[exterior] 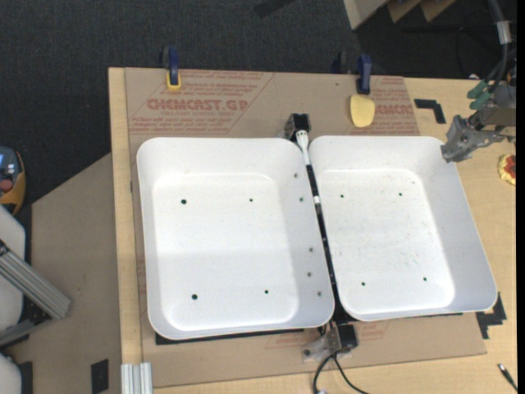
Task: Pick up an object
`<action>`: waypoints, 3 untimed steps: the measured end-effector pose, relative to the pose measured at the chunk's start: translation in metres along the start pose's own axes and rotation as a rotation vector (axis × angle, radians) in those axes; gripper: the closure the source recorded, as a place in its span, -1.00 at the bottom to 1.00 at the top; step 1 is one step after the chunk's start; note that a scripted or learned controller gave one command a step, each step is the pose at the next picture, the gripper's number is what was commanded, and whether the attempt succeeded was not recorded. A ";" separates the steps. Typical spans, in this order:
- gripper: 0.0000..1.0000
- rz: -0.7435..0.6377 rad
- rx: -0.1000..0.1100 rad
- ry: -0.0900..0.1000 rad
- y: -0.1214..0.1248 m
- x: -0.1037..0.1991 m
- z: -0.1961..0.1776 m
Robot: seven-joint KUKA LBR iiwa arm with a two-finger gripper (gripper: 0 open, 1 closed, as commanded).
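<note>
Upper right of frame, just past the top-right corner of the right shallow white plastic bin [484,261], my grey metal two-finger gripper [459,144] hangs over the bench. Nothing is pinched in it that I can see. Spread or pressed together? Can't tell, too small and blurred. Step in hand, imo: pre-grasp, i.e. picking a target, no descent begun. The floors of that bin and the left shallow white plastic bin [148,220] show bare white w/ a few dark dots. The only likely pick I see is a small pale yellow rounded piece [362,111], lying on the brown cardboard sheet w/ red print [205,101] just above the right bin's top-left corner, below a blue clamp [363,68]. Next move, as I judge it: shift toward frame left, centre over the yellow piece, then go straight down. It sits flat and close to the bin rim, so approach w/ care.
</note>
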State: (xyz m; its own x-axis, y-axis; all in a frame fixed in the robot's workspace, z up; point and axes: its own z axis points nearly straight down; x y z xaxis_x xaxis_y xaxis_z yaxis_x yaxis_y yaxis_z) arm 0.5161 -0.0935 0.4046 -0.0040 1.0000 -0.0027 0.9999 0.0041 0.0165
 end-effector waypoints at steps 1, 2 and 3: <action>1.00 0.002 0.021 0.003 0.048 0.013 0.107; 1.00 0.003 0.012 0.001 0.065 0.016 0.094; 1.00 0.011 0.007 -0.004 0.074 -0.087 0.048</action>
State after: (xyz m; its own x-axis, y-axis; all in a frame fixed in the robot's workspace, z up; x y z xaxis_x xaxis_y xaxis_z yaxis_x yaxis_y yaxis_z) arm 0.5913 -0.1804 0.3580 0.0072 1.0000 -0.0069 0.9999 -0.0071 0.0091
